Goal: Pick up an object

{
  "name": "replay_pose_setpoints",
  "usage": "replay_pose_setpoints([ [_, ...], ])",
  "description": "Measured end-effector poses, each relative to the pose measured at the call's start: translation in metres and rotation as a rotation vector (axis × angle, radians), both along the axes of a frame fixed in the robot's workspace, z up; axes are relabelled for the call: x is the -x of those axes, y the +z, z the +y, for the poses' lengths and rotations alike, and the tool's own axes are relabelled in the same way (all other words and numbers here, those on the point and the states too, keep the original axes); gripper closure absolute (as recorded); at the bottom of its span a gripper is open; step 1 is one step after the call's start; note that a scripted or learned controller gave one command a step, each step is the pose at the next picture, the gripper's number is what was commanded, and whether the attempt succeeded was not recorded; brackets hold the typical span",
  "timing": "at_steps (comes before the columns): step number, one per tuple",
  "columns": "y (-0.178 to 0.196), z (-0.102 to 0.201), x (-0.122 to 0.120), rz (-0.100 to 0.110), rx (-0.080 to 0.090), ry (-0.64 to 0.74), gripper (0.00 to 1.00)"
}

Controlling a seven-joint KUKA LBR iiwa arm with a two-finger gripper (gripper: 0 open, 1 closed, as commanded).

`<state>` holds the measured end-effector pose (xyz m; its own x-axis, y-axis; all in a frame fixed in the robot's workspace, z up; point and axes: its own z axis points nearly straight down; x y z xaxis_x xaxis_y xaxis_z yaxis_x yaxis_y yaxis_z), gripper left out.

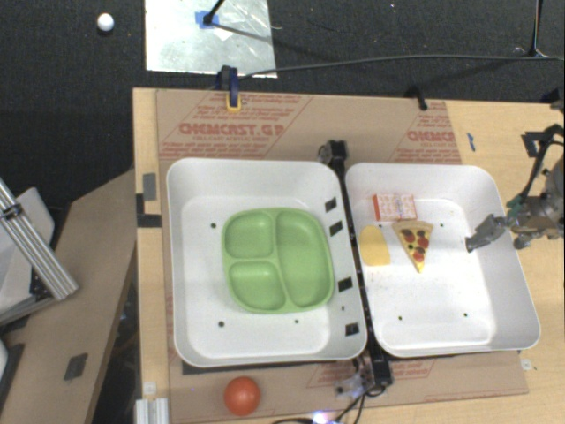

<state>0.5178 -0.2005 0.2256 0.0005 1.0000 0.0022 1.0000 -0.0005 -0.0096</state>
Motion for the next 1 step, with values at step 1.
replay_pose_setpoints([
  [1, 0.0060, 0.0005, -0.0027, -0.011, 0.003, 0.004, 0.00],
])
